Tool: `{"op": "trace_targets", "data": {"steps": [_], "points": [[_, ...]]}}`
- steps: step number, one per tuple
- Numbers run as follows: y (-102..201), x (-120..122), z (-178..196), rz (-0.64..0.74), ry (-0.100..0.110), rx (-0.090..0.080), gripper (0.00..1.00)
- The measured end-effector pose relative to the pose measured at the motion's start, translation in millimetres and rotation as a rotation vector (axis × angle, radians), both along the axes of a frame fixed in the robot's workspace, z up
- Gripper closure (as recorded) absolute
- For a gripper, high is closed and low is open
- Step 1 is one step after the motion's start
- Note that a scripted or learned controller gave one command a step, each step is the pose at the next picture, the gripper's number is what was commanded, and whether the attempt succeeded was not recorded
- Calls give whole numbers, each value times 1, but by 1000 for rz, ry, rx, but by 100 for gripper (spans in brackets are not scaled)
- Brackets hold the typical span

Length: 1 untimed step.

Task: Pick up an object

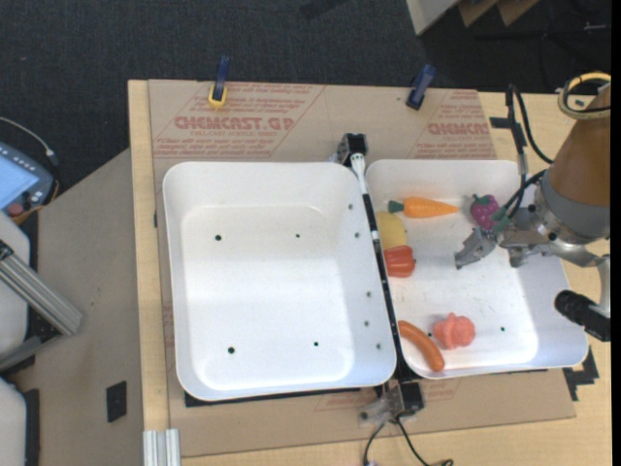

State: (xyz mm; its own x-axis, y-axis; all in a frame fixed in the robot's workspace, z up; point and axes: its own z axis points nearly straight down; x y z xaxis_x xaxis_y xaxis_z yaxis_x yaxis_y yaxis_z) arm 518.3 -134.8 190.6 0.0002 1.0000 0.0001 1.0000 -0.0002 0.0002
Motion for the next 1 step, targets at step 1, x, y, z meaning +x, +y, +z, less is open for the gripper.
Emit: {"op": "trace_targets", "data": {"steps": [1], "points": [[-22, -38, 242, 0, -21, -7, 0]]}}
